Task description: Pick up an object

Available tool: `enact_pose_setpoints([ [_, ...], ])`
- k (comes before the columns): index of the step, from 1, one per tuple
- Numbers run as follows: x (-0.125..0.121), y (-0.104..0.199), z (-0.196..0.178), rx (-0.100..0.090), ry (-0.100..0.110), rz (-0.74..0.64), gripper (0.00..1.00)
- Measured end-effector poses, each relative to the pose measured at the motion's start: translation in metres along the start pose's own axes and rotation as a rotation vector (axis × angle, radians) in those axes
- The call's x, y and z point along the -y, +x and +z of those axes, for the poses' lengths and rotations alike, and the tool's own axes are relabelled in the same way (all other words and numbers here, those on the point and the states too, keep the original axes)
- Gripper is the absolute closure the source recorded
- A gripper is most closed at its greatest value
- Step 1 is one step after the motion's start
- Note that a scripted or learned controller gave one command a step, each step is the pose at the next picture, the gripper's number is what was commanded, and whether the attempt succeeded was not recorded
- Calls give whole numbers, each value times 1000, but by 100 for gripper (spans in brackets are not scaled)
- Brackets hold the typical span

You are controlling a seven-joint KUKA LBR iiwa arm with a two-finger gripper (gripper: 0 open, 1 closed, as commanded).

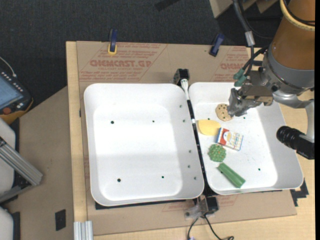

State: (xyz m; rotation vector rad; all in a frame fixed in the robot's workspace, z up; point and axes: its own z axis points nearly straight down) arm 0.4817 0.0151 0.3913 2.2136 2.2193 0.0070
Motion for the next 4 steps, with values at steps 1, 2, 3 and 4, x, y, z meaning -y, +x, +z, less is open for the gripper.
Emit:
enact_pose_setpoints([
  [1,1,59,-56,-5,0,-4,100],
  [2,-42,66,-4,-1,12,4,100],
  [3,-68,117,-5,-3,5,-3,100],
  [4,-75,81,-44,-2,1,7,100],
])
